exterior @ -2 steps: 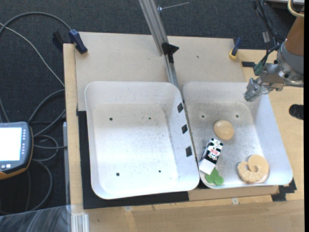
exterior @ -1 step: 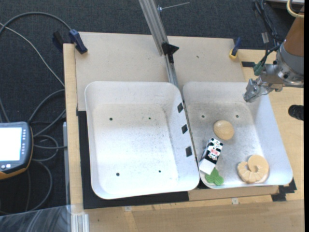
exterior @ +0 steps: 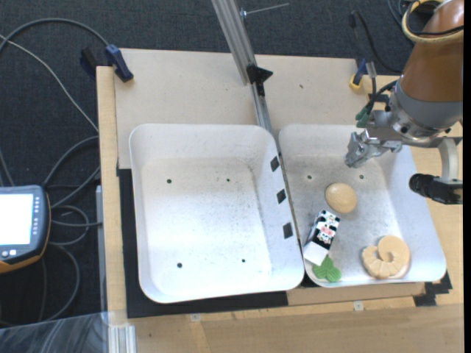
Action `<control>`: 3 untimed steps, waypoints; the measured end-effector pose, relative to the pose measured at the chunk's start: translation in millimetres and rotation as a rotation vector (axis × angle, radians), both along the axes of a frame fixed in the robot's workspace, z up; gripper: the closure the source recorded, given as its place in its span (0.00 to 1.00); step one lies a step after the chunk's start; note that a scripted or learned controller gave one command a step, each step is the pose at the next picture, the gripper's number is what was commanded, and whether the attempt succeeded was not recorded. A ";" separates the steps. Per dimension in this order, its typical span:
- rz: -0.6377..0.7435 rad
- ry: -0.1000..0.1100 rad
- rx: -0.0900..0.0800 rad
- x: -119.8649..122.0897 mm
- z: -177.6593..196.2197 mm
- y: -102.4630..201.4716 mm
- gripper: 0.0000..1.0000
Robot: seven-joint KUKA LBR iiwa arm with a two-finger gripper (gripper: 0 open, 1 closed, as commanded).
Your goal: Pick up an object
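The right bin [exterior: 412, 197] holds a round tan bun-like object [exterior: 341, 197], a small black-and-white cow-patterned carton [exterior: 323, 233], a green leafy piece [exterior: 327, 272] at the front edge, and a tan ring-shaped pastry [exterior: 385, 257] at the front right. My gripper [exterior: 357, 155] hangs over the back of this bin, above and to the right of the tan bun. It is small and seen from above. Nothing shows between its fingers.
The left bin [exterior: 202, 212] sits beside the right one, split by a ridge with black clips [exterior: 280, 195]. A metal pole [exterior: 235, 35] rises from the back of the bench. A blue clamp [exterior: 118, 61] grips the bench's back-left corner. A handheld screen [exterior: 18, 223] lies off the bench at left.
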State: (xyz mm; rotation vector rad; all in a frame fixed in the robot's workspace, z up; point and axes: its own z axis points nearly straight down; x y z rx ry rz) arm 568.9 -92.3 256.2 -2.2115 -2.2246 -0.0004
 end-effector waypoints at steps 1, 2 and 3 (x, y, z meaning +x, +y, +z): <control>0.001 -0.001 0.000 -7.5 6.6 50.2 1.00; 0.001 -0.001 0.000 -17.3 9.0 96.1 1.00; 0.002 0.000 0.000 -30.3 5.5 158.8 1.00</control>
